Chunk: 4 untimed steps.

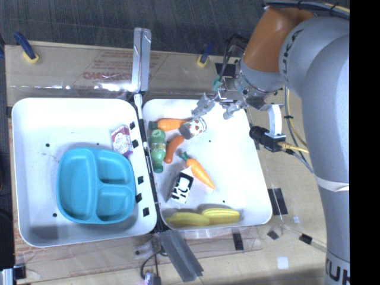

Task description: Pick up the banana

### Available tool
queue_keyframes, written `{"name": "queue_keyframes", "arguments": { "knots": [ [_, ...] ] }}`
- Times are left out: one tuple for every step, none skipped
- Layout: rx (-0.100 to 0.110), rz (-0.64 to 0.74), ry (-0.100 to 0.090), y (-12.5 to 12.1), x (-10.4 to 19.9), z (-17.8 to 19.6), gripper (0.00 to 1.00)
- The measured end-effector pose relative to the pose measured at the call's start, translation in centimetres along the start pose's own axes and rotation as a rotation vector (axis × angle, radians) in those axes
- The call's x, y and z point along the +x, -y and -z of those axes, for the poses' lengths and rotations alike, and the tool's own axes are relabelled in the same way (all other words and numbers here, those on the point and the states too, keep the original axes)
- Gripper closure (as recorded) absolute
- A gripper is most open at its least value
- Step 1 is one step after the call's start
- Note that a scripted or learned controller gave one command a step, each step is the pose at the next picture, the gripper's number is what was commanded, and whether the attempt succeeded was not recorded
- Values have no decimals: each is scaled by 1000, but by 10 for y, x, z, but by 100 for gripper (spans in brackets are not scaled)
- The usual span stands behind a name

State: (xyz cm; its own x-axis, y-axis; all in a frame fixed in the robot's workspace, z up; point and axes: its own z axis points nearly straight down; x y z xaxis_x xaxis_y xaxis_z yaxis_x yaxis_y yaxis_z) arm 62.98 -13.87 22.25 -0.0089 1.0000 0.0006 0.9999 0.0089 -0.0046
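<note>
Camera view, two bananas (203, 217), three carrots (198, 170), one blue tray (95, 186)

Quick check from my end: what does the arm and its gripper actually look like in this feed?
The arm is bulky, with smooth rounded grey casings and an orange band above the wrist. Dark lettering shows on the grey shell near the band and at the lower edge. Black cables loop around the wrist, and a white bracket with a black plug sits beside it. The gripper is small and metallic, with two thin fingers.
</note>
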Motion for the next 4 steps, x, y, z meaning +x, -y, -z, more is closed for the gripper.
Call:
{"name": "queue_keyframes", "arguments": {
  "knots": [
    [1,-164,0,89,-41,-43,0],
    [0,37,-1,154,-26,-50,0],
    [0,42,-1,153,-26,-40,100],
    [-1,42,0,153,-26,-40,0]
  ]
}}
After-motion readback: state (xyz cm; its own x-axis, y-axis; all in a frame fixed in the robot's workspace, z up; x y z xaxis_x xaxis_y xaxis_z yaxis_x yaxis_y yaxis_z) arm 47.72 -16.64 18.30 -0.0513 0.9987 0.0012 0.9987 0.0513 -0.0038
